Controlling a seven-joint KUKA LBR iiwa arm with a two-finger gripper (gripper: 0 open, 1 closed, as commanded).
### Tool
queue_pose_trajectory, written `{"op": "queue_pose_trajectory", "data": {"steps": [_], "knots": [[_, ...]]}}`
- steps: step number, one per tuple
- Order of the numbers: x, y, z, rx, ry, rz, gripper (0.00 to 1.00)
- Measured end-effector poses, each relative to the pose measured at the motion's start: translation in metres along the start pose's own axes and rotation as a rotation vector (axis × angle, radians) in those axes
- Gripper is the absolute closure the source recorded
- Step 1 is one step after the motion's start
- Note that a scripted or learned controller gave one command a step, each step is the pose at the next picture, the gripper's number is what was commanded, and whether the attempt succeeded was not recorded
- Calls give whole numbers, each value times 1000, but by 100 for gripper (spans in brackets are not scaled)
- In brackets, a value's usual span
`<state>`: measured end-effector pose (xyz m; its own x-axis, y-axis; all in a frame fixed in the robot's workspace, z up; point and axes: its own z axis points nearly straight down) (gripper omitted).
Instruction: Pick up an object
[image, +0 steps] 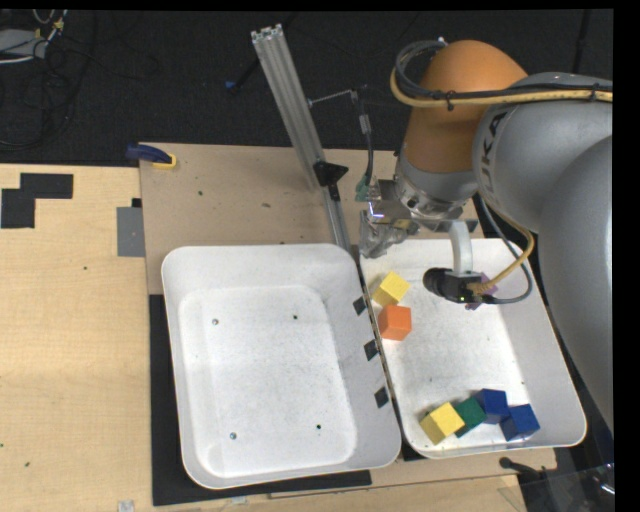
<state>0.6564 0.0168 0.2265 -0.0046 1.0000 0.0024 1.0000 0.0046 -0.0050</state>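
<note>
Right bin (560, 400): near its front edge sits a yellow/green/blue block cluster (478, 414). Further back, orange cube (396, 322), prob. light, rigid; grab flat opposite sides. Beyond, gripper (383, 238) w/ fingers' state unclear.

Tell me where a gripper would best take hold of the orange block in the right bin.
Probably from straight above, closing on two opposite flat side faces of the orange block. The yellow block sits close behind it, so the left and right faces look freer.
</note>
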Motion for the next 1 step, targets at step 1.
{"op": "queue_pose_trajectory", "data": {"steps": [1], "knots": [[58, -4, -5, -2, 0, 0, 100]]}}
